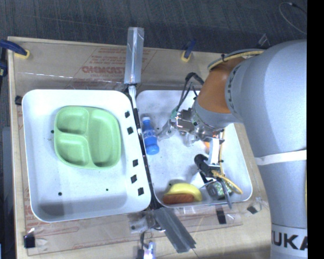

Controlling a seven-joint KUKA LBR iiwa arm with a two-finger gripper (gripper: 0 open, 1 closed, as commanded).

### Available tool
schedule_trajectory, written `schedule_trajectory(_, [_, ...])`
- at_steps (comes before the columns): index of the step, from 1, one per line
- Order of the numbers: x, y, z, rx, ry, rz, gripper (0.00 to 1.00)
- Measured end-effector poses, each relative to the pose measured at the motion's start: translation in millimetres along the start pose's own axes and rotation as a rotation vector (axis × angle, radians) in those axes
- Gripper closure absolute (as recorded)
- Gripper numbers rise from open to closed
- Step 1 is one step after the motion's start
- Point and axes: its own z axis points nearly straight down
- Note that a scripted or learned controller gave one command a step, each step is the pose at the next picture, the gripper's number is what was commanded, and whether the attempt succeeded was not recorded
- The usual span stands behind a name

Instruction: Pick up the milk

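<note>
A small blue bottle (pixel 149 136) with a blue cap lies against the left wall of the right bin (pixel 237 144); it is the only milk-like container I can make out. My gripper (pixel 171 127) hangs low in the upper middle of the right bin, just right of the bottle and pointing toward it. A narrow gap separates the two, and nothing shows in the gripper. The grey arm with its orange band (pixel 213 90) covers the bin's upper right part.
A yellow banana (pixel 184 189) and a red-brown item (pixel 178 198) lie at the right bin's near edge, beside a dark greenish object (pixel 220 189). A green divided plate (pixel 88 136) sits in the left bin (pixel 43 198). A divider (pixel 137 150) separates the bins.
</note>
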Motion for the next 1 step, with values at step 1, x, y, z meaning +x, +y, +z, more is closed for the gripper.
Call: schedule_trajectory(1, [-40.0, 2.3, -0.8, -0.004, 0.0, 0.221, 0.0])
